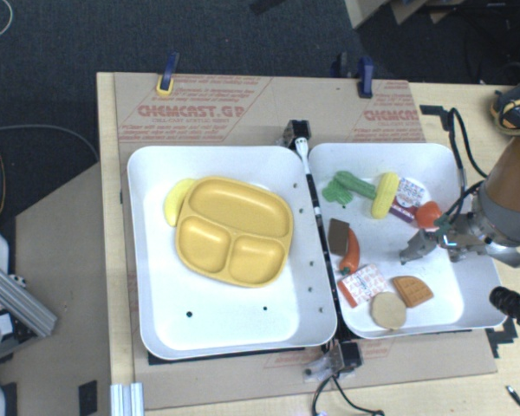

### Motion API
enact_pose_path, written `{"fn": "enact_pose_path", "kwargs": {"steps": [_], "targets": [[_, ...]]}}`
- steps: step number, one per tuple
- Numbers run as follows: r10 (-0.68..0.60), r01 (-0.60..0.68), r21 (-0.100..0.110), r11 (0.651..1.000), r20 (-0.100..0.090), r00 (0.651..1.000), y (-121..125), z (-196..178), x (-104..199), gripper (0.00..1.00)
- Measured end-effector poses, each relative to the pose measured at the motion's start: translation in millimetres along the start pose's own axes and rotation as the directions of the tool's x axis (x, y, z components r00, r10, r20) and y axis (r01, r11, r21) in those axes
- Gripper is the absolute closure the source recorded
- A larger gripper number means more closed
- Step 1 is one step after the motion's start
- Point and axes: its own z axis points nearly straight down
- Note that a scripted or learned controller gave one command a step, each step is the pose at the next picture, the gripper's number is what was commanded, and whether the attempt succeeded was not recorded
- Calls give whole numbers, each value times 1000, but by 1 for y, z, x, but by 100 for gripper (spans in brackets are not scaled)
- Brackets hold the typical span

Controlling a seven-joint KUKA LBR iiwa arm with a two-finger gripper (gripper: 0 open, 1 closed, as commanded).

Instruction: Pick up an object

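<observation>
Nearest the camera, at the front of the right bin (390, 159), lies a round tan cookie (387, 309), touching a brown wedge of toast (412, 290) just to its right. Beside them to the left sits a small red and white packet (360, 284). Behind the packet a red pepper (352, 250) leans against a dark brown block (339, 233), close to the bin's left wall. Further back lie a green toy vegetable (347, 186), a yellow corn cob (385, 194) and a white and purple packet (408, 196), with a small red ball (427, 214) just to the right of that.

Over the right part of this bin hangs the gripper (420, 250), low and near the bin floor, between the red ball and the toast. Whether its fingers are spread or closed, I cannot tell from here, and nothing is plainly seen between them. The grey arm (507, 206) reaches in from the right.

Across the divider, the left bin (156, 232) holds a yellow divided plate (234, 230) with a yellow banana (177, 199) tucked against its left edge. Both bins rest on the brown surface (199, 102).
</observation>
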Motion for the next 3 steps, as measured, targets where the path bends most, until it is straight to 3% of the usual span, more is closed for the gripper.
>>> {"fn": "enact_pose_path", "kwargs": {"steps": [1,2,3], "targets": [[0,0,3,1000,-1,1000,-1,61,-3,0],[0,0,3,1000,-1,1000,-1,80,-3,0],[1,-1,0,1000,1,1000,-1,70,-3,100]]}}
